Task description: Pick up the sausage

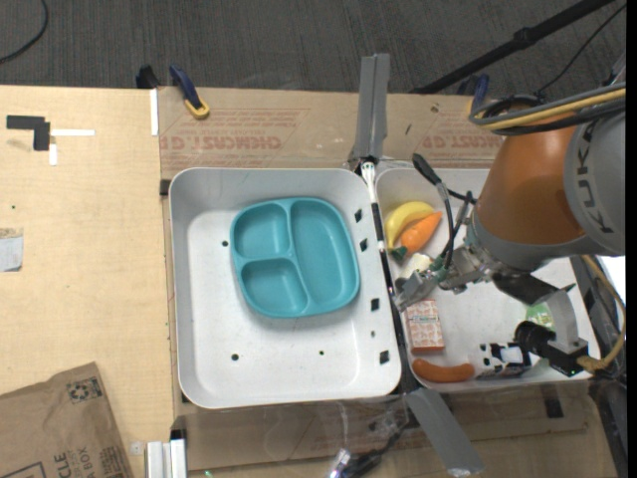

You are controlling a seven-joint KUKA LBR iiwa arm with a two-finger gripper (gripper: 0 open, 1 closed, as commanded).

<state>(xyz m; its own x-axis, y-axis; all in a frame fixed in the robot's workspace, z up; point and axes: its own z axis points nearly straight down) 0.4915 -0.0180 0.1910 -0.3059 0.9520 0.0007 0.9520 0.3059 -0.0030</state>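
Gripper [416, 285] is low over the left side of the right bin [468, 317], close to the wall shared with the left bin [199, 297]. The wrist hides the business end, so I cannot tell whether it is open or closed. Nothing visibly held.

Step in hand, as I read it: approach, not yet over target.

- Small red-and-white carton [425, 327] sits just beside the gripper at 6 o'clock.
- Sausage [444, 370] is past the carton, between 5 and 6 o'clock from the gripper. It lies flat against the bin's near wall, with its long axis running 9 to 3 o'clock. It is just beside the carton's lower edge; contact is hard to judge.
- Banana [406, 217] and carrot [420, 231] are at 12 o'clock, clear of the path.
- A green item [538, 316] is at 3 o'clock, well apart.
- Teal plate [296, 257] in the left bin is at 9 o'clock and irrelevant.

To do it well:
- Lift clear of the carton before translating towards 5 o'clock, otherwise it gets shoved into the sausage.
- Set the closing axis 12 to 6, across the sausage's short width.
- Centre on the sausage's middle.
- Risk: the near wall crowds the 6 o'clock side and the carton crowds the 12 o'clock side, so the descent has to be straight.
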